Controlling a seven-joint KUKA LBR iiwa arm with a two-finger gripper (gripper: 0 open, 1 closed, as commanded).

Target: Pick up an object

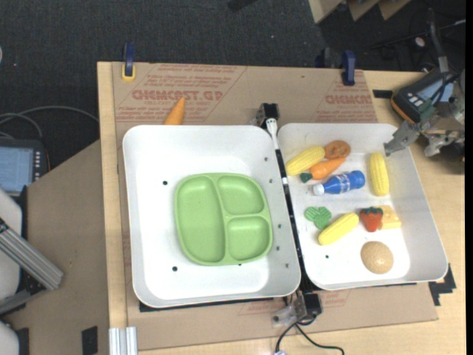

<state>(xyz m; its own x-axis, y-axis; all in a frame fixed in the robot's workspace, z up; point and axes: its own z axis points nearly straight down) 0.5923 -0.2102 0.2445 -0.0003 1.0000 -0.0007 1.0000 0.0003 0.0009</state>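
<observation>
Two white bins sit side by side on the bench. A green tray (222, 218) lies in the left bin (148, 154). Toy food fills the right bin (421, 220): corn cobs (378, 174), a carrot (326, 168), a blue bottle (339, 183), a strawberry (371, 220). At the right bin's far corner the gripper (403, 137) hangs with nothing in it; finger state cannot be told.

Green tray (222, 217), toy food (341, 184) alongside
</observation>
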